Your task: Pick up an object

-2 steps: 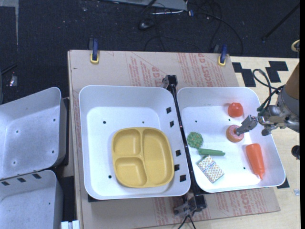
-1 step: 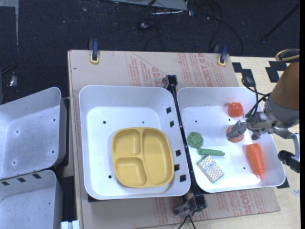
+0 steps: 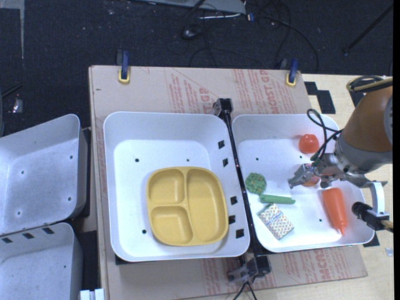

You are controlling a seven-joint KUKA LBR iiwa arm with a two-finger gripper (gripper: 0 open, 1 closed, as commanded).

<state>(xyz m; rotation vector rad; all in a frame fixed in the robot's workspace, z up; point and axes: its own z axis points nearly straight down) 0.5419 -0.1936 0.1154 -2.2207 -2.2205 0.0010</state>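
Note:
The right bin (image 3: 275,139) holds several small items: a red tomato-like ball (image 3: 308,144) at the back right, a green round broccoli piece (image 3: 255,182), a green bean (image 3: 277,199), a patterned white packet (image 3: 276,221) and an orange carrot (image 3: 335,207). My gripper (image 3: 304,177) hangs low in the bin's right half, between the red ball and the carrot, just right of the bean. Nothing shows between its fingers.
The left bin (image 3: 125,136) carries a yellow three-compartment tray (image 3: 186,205). A black divider runs between the bins. The arm's orange band and grey wrist cover the right bin's far right side. Spare white bins lie off the bench at left.

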